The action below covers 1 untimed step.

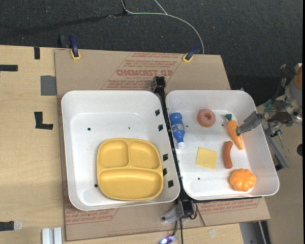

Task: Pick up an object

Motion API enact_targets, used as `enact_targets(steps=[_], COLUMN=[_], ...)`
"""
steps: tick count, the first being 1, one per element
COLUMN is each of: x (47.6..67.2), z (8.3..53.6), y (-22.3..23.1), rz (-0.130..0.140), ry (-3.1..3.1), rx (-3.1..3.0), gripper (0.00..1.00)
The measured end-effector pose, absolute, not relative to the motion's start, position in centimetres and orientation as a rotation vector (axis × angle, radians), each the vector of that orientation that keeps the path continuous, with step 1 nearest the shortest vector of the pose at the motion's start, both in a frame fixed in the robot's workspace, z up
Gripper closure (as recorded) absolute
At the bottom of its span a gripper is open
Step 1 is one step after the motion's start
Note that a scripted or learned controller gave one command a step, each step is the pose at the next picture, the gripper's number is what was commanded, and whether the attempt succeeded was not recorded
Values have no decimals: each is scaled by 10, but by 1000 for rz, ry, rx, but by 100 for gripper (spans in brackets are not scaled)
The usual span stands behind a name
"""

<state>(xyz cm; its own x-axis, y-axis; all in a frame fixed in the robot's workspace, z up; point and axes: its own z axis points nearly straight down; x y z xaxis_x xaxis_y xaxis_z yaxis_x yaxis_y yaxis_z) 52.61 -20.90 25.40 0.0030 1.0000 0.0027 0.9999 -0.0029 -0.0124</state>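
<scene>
Carrot [235, 133] lying in right bin [254, 105], just right of the pink donut [206, 118] | my end effector [242, 129] is reaching onto it, finger spread indiscernible, nothing visibly held | I am judging: centre over the carrot's middle, avoiding the sausage [227, 154].

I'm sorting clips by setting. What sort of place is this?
Probably a robot test bench in a lab: two white bins clamped to cardboard, toy food such as a carrot, and a claw reaching in.

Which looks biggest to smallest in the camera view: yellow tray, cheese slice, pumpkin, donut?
1. yellow tray
2. and 3. pumpkin and cheese slice: look about alike, not ranked
4. donut
</scene>
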Motion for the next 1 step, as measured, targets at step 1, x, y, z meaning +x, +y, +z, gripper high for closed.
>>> enact_targets(steps=[1], x=[529], z=[260], y=[-209], rz=[2], ry=[-2222], rx=[-2220], gripper=[0])
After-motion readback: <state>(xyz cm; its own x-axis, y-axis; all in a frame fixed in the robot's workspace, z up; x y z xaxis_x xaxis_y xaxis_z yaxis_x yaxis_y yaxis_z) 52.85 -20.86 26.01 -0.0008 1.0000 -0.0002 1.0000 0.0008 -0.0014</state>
